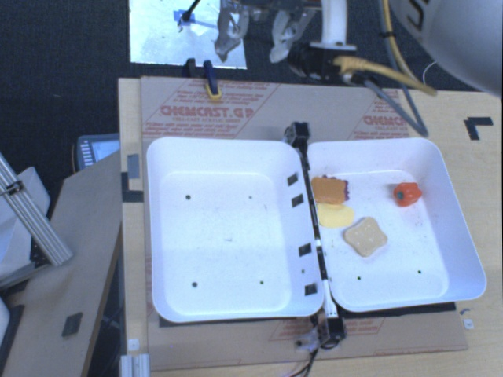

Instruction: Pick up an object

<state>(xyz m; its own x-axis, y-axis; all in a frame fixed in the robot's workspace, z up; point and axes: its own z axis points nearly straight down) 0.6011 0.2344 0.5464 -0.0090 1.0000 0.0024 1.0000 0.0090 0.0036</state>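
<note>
My gripper hangs high at the top of the camera view, above the bench's far edge and beyond both bins. Its two fingers are spread apart with nothing between them. In the right bin lie an orange-brown waffle-like piece near the left wall, a flat yellow piece just in front of it, a tan toast slice toward the middle, and a small red-orange pepper-like object at the right.
The left bin sits beside the right one, joined by black clips along the divider. A blue and yellow clamp stands at the bench's far edge. A yellow cable runs from the wrist.
</note>
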